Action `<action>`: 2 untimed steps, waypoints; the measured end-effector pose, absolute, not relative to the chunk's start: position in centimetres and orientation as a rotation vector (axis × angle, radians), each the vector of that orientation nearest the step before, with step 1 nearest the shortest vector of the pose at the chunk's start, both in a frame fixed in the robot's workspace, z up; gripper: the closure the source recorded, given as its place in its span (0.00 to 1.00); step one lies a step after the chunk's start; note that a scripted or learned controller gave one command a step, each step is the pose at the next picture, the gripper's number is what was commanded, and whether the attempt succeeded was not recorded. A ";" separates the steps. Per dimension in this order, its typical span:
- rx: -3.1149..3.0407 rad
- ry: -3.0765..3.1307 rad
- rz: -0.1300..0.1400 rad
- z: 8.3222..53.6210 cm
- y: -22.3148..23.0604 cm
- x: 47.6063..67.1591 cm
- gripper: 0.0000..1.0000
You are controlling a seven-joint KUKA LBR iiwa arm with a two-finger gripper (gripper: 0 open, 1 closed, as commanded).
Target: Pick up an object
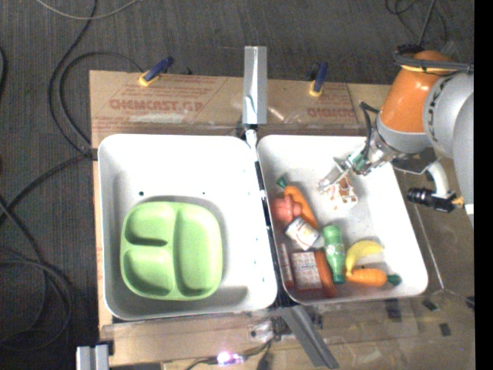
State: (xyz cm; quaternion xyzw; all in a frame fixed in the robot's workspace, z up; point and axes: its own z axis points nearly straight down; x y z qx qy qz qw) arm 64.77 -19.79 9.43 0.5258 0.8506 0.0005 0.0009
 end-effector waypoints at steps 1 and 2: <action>1.651 2.670 0.005 10.4 -19.7 64.8 1.00; 1.757 2.603 -0.001 23.5 -11.6 66.5 1.00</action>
